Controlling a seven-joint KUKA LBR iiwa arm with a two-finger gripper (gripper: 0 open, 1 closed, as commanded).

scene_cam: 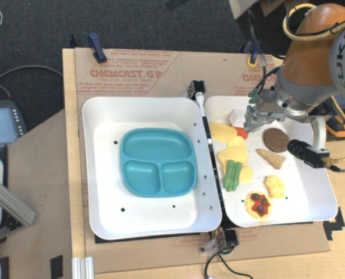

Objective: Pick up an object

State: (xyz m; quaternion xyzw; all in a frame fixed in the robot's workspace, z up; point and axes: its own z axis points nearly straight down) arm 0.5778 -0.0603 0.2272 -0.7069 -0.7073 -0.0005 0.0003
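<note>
Pizza slice front R bin | red-orange piece by fingers | grip state unclear

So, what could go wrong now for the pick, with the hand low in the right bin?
The hand is low over tightly packed toy food: the pale yellow piece and small red piece touch, so it may pinch two, or push them away. Its fingers are hidden here, so an empty lift could pass unnoticed.
</note>
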